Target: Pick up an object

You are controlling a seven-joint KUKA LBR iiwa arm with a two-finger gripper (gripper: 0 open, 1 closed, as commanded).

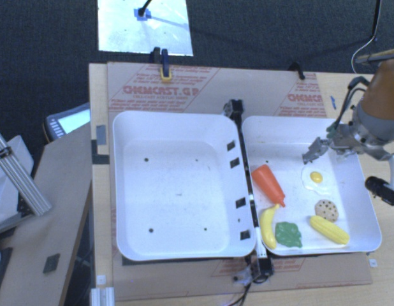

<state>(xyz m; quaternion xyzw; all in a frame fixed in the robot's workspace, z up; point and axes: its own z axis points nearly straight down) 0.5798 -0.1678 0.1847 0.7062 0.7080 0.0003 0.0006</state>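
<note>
We read the fried egg as the likeliest target: it lies flat on the floor of the right bin, toward the far right, and is the obj closest to the gripper. Nothing has been picked yet, afaict. All the toys lie on the bin floor: the orange carrot near the divider, the banana just below it w/ the green leafy piece touching or nearly touching its right side, the cookie below the egg, and the corn cob near the front right corner.

The gripper hangs just above and slightly left of the egg, its dark tip pointing down-left, w/ nothing between its jaws that we can see. Whether the claw is spread or pressed together we can't tell; it's too small and dark at this angle.

So the task looks barely begun: approach partly made, but descent, closing and lift are all left. The left bin holds no toys. The arm enters over the right bin's far right rim.
</note>
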